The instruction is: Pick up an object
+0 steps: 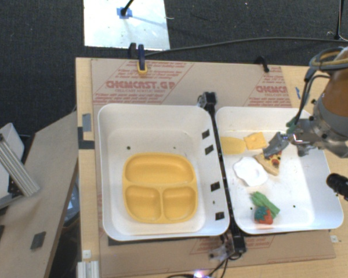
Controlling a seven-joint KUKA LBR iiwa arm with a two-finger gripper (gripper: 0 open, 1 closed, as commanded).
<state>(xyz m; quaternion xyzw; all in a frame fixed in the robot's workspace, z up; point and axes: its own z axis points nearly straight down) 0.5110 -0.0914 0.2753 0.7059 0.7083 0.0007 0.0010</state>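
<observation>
The right bin [313, 213] holds several toy foods. A yellow cheese slice [255, 141] and a paler yellow piece [232, 146] lie at its far left. A white fried-egg shape [250, 172] sits in the middle. A pizza slice [271, 165] lies just right of the egg. A green and red-blue vegetable toy [264, 207] rests near the front. My gripper [276, 145] reaches in from the right and hangs low over the top end of the pizza slice, beside the cheese.
The left bin [113, 155] carries a yellow three-compartment tray [160, 187]. A black divider with clips runs between the two bins. A black cable arcs across the back of the bench. A blue clamp [140, 57] stands at the back edge.
</observation>
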